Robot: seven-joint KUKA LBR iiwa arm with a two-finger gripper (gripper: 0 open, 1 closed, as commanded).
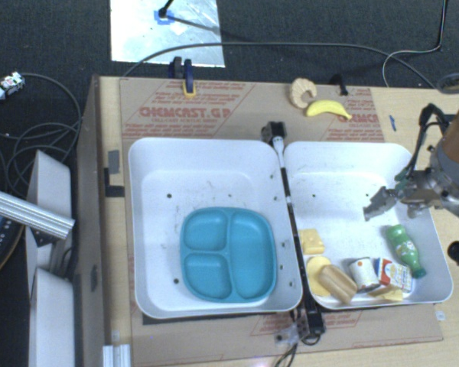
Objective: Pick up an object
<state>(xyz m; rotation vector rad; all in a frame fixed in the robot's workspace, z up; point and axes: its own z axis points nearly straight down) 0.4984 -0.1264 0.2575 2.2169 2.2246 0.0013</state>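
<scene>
The right bin (344,167) holds several small items along its near side: a green bottle (403,249), a small white cup (361,271), a white and red carton (395,275), a tan bread roll (337,282) and a pale yellow block (312,241). My gripper (378,202) hangs over the right part of this bin, just up and left of the green bottle and apart from it. It is open with nothing between its fingers.
A blue divided plate (228,252) lies in the left bin (176,167). On the bench behind the bins rest a banana (327,109) and a tan ring-shaped item (301,92). A black ridge (287,205) separates the bins. Cables trail across the floor.
</scene>
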